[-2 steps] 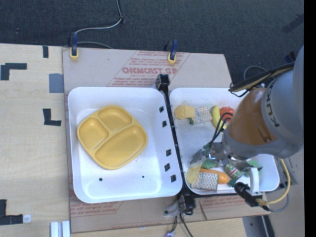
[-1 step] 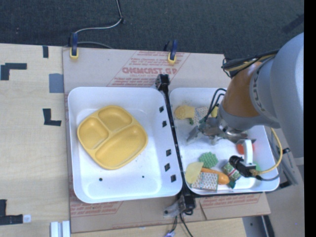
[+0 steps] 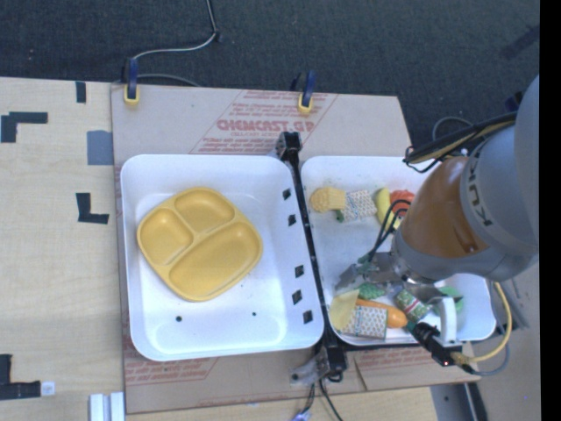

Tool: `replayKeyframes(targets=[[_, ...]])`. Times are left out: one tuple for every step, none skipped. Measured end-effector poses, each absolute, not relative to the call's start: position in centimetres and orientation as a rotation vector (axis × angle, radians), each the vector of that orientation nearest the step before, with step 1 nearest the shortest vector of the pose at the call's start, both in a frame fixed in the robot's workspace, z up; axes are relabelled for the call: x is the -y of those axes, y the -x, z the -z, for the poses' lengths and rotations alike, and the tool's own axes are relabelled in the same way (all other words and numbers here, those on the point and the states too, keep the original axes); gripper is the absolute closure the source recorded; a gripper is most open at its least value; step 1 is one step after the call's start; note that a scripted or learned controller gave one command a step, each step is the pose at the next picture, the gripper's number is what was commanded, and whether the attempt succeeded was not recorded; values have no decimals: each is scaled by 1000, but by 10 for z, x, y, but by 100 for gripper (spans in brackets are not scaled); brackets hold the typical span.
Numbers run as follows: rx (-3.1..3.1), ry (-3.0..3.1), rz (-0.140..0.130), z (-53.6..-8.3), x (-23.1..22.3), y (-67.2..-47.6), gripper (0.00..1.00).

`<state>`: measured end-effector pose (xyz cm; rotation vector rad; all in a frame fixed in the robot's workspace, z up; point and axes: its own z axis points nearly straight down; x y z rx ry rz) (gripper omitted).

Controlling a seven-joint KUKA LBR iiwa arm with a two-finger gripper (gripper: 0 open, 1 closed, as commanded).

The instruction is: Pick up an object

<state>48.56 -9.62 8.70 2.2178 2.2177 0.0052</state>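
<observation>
in the camera view you've got two white bins side by side on a cardboard sheet, which is clamped at the top edge. the left bin sits around the middle of the frame and holds just a yellow divided plate, lying flat toward its upper left part.

the right bin is where the clutter is. near its upper edge you can see a yellow lumpy thing, just beside it a small patterned packet, then a yellow piece and an orange bit right at the arm's edge. down at the lower part of that bin there's a checkered packet over a pale yellow piece, with an orange piece and a green wrapped item touching or nearly touching it.

the arm comes in from the right of the frame and hangs over the right bin, orange band facing you. the gripper is low over that lower pile, but honestly you can't tell how it's set or whether anything is in it, it's too dark and crowded there.
</observation>
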Motion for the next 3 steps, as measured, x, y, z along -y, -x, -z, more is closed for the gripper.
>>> replayKeyframes(targets=[[-2220, -2218, -10, -97, 95, -487, 100], [-2225, -2219, 0, -184, 23, -529, 100], [-2226, -2220, 3, -184, -19, -532, 100]])
